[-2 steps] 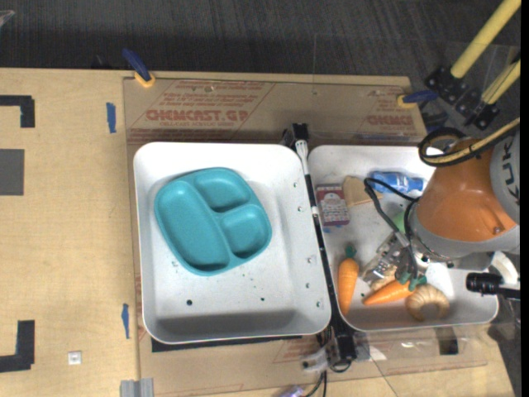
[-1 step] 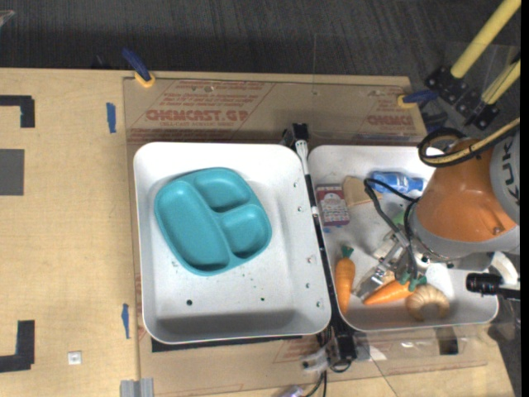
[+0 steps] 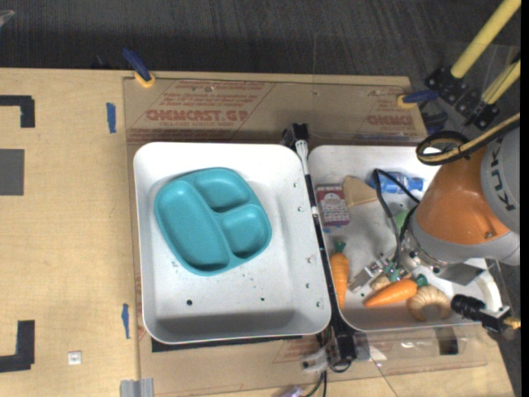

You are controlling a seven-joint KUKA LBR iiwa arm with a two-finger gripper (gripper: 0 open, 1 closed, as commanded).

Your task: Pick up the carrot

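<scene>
Left shallow white bin (image 3: 165,304) holds a teal three-compartment plastic plate (image 3: 213,218). Right white bin (image 3: 326,160) – two orange tapered carrots (image 3: 392,293), small carton (image 3: 333,205), w/ gripper (image 3: 395,265) above; grip state can't tell.

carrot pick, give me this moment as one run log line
arm: over right bin | gripper: low by carrot | carrot: lying in right bin | second carrot: by bin's left wall | teal plate: left bin
</scene>
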